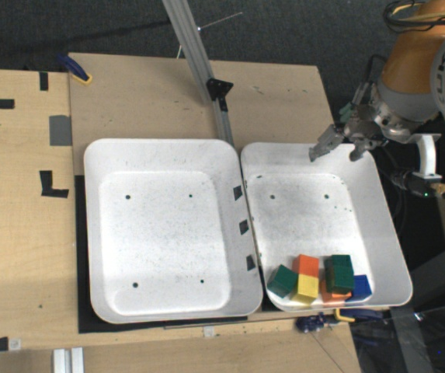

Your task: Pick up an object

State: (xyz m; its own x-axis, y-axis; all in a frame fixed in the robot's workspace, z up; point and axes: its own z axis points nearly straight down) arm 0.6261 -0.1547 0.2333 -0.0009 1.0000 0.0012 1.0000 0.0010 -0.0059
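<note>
My gripper (336,149) hangs over the far right corner of the right bin (377,208), its two fingers spread open with nothing between them. A cluster of small blocks lies at the near end of that bin, well away from the gripper: a green block (283,280), an orange block (308,264), a yellow block (307,287), a dark green block (339,272) and a blue block (361,286). They sit tightly together, some touching.
The left bin (160,231) lies beside the right one on the wooden bench. A slanted metal pole (195,45) with a black clamp stands behind the bins. Black tape marks and a blue-yellow clip (74,67) lie at the left.
</note>
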